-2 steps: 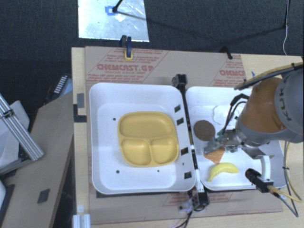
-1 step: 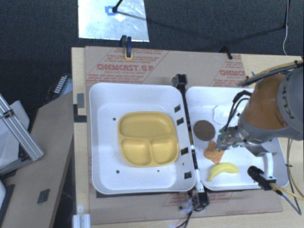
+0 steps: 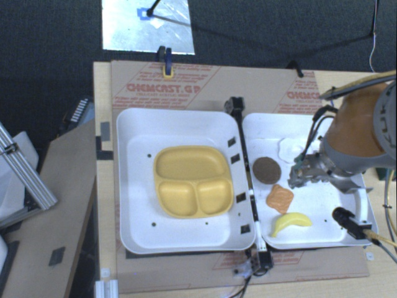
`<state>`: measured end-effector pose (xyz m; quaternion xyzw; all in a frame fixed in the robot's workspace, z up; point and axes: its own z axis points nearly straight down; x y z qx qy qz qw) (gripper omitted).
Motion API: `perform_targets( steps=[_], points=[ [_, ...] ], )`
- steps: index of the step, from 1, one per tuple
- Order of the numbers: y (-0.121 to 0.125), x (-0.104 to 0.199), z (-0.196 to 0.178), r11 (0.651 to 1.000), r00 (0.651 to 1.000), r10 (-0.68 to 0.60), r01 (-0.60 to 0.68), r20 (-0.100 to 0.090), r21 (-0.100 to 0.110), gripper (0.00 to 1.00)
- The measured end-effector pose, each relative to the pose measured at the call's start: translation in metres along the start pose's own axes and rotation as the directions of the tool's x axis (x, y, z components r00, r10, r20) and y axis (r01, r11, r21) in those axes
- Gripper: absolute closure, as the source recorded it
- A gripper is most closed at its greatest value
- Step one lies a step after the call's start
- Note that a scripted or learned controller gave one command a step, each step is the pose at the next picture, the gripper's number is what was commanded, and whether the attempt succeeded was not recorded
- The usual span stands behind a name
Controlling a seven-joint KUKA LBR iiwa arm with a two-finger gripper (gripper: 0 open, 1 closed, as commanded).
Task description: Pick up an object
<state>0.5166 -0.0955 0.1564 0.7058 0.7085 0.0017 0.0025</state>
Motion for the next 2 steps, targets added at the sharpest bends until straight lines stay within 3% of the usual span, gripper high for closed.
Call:
perform_targets(
  steps=[1, 2],
  points=[
    [0.003, 0.000, -0.054, 1.000, 1.000, 0.000, 0.000, 0.000, -0.002, 1.00],
    [0.014, 0.054, -0.063, 1.000, 1.000, -0.006, 0.006, -0.003, 0.003, 1.00]
  ],
)
